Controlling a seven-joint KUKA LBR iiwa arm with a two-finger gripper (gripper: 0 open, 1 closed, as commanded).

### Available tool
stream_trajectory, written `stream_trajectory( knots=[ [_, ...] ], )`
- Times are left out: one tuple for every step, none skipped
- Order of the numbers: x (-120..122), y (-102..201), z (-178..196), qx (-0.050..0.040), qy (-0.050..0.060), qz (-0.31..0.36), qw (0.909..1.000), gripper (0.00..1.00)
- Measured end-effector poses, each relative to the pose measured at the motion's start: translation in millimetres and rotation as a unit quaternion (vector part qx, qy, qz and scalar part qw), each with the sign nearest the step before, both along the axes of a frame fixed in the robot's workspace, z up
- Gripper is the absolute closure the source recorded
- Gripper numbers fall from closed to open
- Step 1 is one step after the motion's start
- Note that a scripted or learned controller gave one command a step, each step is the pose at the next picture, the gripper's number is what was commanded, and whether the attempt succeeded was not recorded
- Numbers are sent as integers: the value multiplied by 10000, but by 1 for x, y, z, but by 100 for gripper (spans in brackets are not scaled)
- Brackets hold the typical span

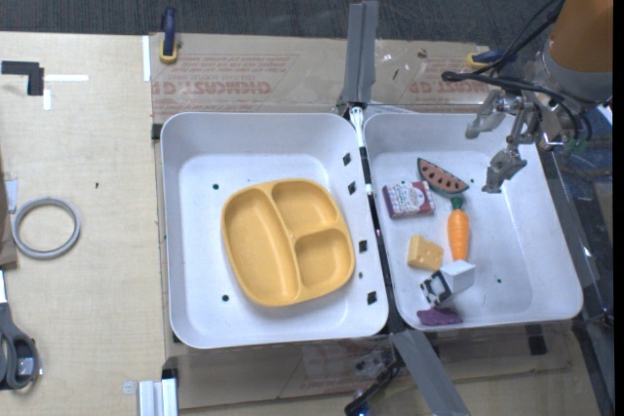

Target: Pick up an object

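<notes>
A grey robot arm reaches in from the right, its gripper (497, 146) poised over the upper right corner of the right-hand bin (546, 292), fingers spread apart with nothing between them. Below and to the left of those open fingers lies a cluster of small toys: a watermelon slice (442, 177) nearest, just beside the lower fingertip's line; a carrot (458, 233) under it; a small pink packet (408, 199) further left; a wedge of cheese (425, 252); and a white-and-black block (449, 282) with a purple piece (439, 316) near the bin's front edge. The left-hand bin (185, 239) holds a yellow divided plate (289, 241).

The risk from here looks plain: the toys sit close together, so a descent aimed at the watermelon slice could nudge the carrot or close on both. The slice also lies flat and thin, and the fingers may shut above it or skid off its edge.
</notes>
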State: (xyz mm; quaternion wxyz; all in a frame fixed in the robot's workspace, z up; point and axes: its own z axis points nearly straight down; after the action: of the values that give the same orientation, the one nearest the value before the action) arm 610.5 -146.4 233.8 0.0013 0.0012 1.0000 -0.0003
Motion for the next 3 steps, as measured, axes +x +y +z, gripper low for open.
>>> stream_trajectory(
  knots=[
    [-21,25,-142,2,1,-1208,9927,0],
    [-19,26,-132,-2,-15,-1191,9929,100],
    [-33,47,-114,3,5,-2301,9732,100]
  ],
)
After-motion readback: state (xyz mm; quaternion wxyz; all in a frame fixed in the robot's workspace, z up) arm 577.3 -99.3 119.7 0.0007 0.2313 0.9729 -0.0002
